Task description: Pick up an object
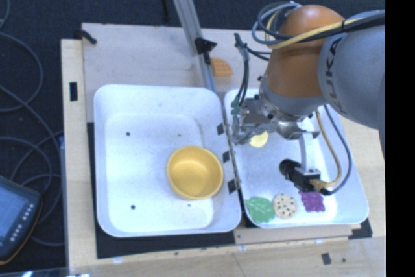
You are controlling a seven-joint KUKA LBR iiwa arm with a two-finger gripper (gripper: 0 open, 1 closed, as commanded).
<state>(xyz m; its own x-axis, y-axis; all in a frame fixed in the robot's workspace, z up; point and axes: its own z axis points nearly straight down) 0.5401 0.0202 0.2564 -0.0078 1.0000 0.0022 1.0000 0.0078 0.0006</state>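
The arm enters from the right of the frame, and its gripper is seen low over the upper left corner of the right bin, close against the wall that is shared with the left bin. Whether the gripper is apart or together cannot be told; its working end is blurred and partly masked by the wrist.

A small pale yellow piece is seen just beside the gripper, immediately to its right and slightly lower in the frame. It is judged to be the likeliest target, since nothing else lies as near. Only part of it is exposed below the wrist, so its shape and long axis cannot be judged. It cannot be told whether the piece is touched by the gripper or merely adjacent to it.

The other candidates are well apart from the gripper. A green piece, a cookie and a purple piece are lined up along the lower edge of the right bin, toward the lower right of the frame from the gripper. A yellow bowl is set in the left bin, down and to the left, across the dividing wall.

The coming move is therefore judged to turn on a short shift rightward, if the yellow piece is intended.
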